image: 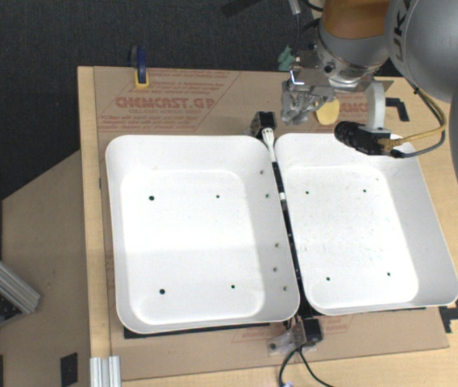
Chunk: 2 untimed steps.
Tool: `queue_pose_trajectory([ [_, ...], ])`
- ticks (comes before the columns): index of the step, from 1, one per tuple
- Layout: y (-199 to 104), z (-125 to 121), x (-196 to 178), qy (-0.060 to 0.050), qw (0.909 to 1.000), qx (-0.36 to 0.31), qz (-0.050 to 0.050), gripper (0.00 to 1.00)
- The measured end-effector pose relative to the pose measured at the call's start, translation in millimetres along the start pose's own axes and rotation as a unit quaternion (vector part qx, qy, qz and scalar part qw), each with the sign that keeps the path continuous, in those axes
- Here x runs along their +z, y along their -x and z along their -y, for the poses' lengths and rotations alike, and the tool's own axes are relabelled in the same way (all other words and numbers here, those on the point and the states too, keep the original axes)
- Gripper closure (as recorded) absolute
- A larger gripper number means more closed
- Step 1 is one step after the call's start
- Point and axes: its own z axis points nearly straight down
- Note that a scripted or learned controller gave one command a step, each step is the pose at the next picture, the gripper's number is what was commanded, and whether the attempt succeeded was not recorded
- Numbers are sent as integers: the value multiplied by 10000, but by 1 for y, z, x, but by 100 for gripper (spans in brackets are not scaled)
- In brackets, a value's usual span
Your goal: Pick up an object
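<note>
My gripper [300,111] hangs above the far edge of the right bin [422,240], near the gap between the two bins. A small pale yellow object [328,110] shows right beside the gripper, on its right side, over the cardboard behind the bin. Whether the gripper holds it cannot be made out. The grey arm with its orange band [356,10] comes in from the top right and hides the area behind the gripper.
The left bin [124,216] lies beside the right one, with black clips [263,123] at the seam. A black part with a yellow cable [366,139] hangs from the arm over the right bin's far rim. A blue-yellow clamp [139,64] holds the cardboard's far edge.
</note>
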Motion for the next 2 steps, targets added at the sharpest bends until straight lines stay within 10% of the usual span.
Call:
queue_pose_trajectory([
  [1,52,-1,-51,83,9999,61,32,100],
  [2,-23,8,29,-8,10000,8,3,100],
])
